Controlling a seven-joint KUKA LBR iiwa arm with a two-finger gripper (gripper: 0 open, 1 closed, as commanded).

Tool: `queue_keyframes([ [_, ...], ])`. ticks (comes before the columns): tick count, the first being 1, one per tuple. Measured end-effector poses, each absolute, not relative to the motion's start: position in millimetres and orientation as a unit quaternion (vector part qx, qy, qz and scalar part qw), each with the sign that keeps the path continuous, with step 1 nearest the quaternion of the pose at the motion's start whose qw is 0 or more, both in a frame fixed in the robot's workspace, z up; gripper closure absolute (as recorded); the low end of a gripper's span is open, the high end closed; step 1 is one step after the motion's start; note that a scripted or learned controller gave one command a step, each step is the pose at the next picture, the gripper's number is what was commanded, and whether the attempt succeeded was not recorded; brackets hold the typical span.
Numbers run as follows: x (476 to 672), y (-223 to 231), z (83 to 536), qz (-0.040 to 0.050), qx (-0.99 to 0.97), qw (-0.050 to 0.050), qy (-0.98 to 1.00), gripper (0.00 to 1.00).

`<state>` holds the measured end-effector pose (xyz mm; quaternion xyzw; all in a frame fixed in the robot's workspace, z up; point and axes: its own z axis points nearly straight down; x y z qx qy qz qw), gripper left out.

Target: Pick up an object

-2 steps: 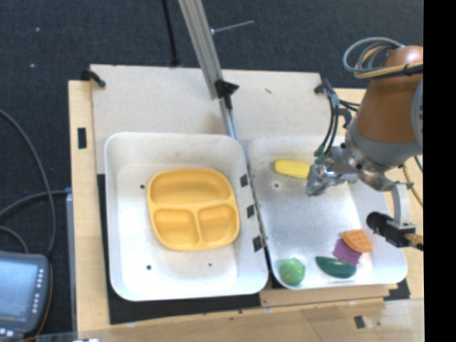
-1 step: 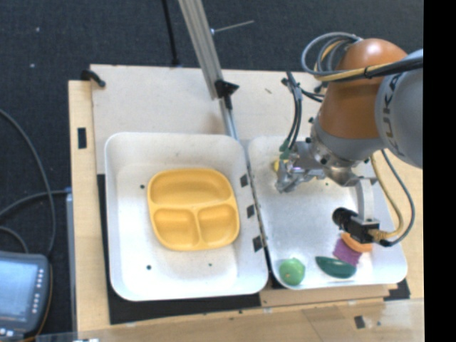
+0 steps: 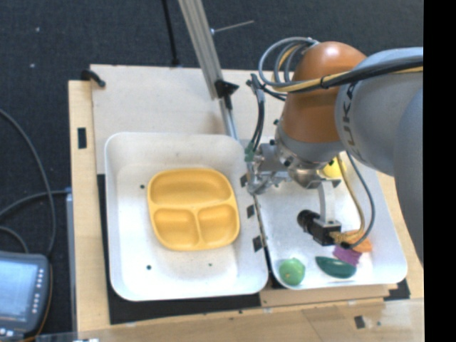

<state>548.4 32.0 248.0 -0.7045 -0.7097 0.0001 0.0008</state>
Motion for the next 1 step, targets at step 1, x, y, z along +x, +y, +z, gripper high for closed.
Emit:
queue_keyframes([
  [1,555.9,76.5,252.5,-0.0008,-0.705,0.000,-0.710,1.00],
])
